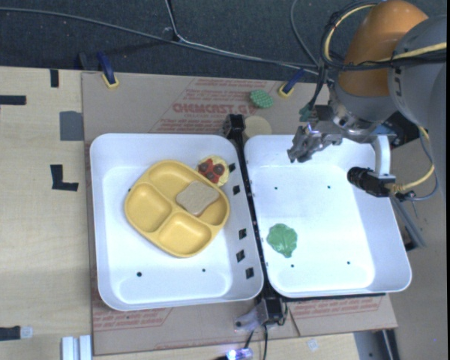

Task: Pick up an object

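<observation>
Item 1, gripper [303, 150]: was seen over the upper left part of the right bin [375, 272], near its back rim, carried by the grey arm [427, 58] with the orange band [379, 47] that reached in from the right. Nothing was seen between its tips. Whether it was spread or pressed together could not be told from the slanted view.

Item 2, green object [282, 239]: was located on the floor of the right bin, toward its lower left, well apart from the gripper and close to the divider between the 2 bins. It was recorded as a small, soft-edged, leafy-looking lump of mid green, lying flat; finer detail could not be made out.

Item 3, left bin [116, 276]: was set directly beside the right bin. A yellow sectioned plate [159, 214] was held in it, turned at a slant. A tan slice resembling bread [196, 197] was laid across the plate's middle. A small red and dark item [212, 170] was noted at the plate's upper right edge, touching it.

Item 4, surroundings: both bins were borne on a cardboard sheet [187, 107] on the bench. A small green piece [261, 98] was noted on the cardboard behind the bins. Black cables [172, 32] were run across the dark floor above.
</observation>
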Robot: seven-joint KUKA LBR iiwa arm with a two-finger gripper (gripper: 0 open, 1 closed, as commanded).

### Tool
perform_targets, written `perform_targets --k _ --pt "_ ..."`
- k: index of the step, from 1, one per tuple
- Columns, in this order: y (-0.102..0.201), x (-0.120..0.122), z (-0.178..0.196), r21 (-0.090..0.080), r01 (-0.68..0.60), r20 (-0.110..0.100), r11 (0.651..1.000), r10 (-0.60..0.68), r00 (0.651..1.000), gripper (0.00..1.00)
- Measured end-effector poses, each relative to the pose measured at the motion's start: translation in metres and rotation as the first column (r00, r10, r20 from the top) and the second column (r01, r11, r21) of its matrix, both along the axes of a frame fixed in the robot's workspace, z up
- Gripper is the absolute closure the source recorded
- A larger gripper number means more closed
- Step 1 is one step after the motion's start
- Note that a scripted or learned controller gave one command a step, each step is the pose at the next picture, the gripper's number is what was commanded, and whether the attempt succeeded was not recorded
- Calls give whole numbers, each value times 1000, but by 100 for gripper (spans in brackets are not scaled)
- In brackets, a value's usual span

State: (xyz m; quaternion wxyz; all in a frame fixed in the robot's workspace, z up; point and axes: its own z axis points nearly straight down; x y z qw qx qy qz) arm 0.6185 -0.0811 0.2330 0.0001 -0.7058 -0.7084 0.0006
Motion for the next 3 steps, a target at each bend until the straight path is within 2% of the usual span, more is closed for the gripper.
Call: perform_targets --k 1,3 --pt "43 1 -8 0 1 0 1000 -1 1000 100" --pt "141 11 4 1 0 0 1000 0 1000 100"
